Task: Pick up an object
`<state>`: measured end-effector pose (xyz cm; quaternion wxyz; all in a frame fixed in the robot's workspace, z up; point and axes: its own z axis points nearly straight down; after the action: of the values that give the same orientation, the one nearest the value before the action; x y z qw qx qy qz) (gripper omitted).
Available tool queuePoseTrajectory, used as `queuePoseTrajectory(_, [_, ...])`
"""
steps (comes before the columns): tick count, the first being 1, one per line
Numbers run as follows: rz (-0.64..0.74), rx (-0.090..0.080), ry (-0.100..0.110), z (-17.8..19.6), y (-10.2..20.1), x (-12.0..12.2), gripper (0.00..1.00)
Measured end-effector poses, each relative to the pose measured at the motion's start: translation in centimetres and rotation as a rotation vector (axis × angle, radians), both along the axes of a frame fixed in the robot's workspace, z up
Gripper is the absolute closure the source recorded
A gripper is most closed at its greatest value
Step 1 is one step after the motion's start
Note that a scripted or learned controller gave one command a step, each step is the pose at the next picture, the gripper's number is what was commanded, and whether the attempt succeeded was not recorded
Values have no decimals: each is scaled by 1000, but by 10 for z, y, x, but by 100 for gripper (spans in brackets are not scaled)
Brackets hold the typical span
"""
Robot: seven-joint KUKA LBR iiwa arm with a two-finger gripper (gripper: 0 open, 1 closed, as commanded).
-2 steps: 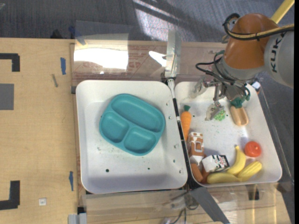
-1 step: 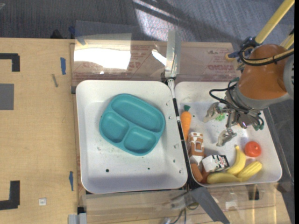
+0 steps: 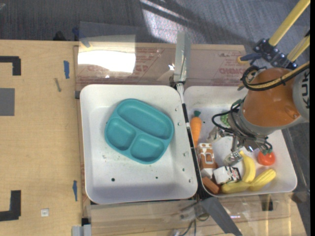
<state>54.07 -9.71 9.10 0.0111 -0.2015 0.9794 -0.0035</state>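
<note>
Worktop point(image 3: 34, 132) carries two bins; left bin point(image 3: 93, 181) has a teal divided plate point(image 3: 140, 131). Right bin point(image 3: 290, 181) holds the clutter. Claw point(image 3: 235, 151) is low over it; can't tell its opening or whether it has hold of anything. Best target, my call: banana point(image 3: 250, 167), yellow, curved, just beside the claw. Probably light, stiff, slick plastic; grip mid-body across the narrow width. Carrot point(image 3: 196, 130) lies by the divider, tomato point(image 3: 266, 157) is smallest.

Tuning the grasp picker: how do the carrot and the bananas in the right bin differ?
The carrot is orange with a green top; the bananas are yellow. The carrot is straight and lies along the bin's left wall, pointing up the view; the bananas are curved and lie near the front edge. The carrot lies left of the gripper; the bananas lie beside it. Both are toy food.
</note>
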Motion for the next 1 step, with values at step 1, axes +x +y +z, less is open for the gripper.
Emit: queuePoseTrajectory(1, [1,1,-12,13,2,4,100])
